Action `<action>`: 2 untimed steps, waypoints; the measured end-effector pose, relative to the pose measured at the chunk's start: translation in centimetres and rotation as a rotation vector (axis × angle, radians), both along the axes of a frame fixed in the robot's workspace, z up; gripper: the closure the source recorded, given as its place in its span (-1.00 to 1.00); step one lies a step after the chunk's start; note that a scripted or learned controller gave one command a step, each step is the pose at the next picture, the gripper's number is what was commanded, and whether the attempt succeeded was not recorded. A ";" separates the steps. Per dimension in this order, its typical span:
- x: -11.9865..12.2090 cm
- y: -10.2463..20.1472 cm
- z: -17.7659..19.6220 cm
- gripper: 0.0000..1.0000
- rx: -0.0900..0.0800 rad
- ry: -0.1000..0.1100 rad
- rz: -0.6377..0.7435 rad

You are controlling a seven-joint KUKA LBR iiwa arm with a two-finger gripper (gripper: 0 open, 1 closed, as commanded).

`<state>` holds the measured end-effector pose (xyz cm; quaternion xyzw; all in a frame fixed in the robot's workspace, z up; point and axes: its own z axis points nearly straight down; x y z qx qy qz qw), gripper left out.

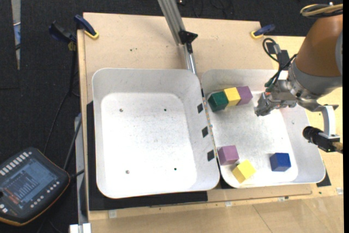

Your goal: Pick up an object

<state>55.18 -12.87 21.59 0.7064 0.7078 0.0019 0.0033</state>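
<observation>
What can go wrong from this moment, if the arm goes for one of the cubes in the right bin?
1. The green cube, yellow cube and purple cube touch in a row, so the gripper may push neighbours instead of gripping one.
2. That row lies near the right bin wall, leaving little room.

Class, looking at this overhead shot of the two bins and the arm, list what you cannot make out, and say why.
- Gripper, camera view: small and blurred; open or shut cannot be told.
- Arm: cut off by the right edge.
- Green block, yellow block and purple block: packed in a row, so facing sides are hidden.
- Handheld screen: text too small.
</observation>
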 end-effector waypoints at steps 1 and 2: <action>0.2 0.0 3.1 1.00 0.000 0.002 0.000; -0.5 5.6 3.9 1.00 0.004 0.006 0.006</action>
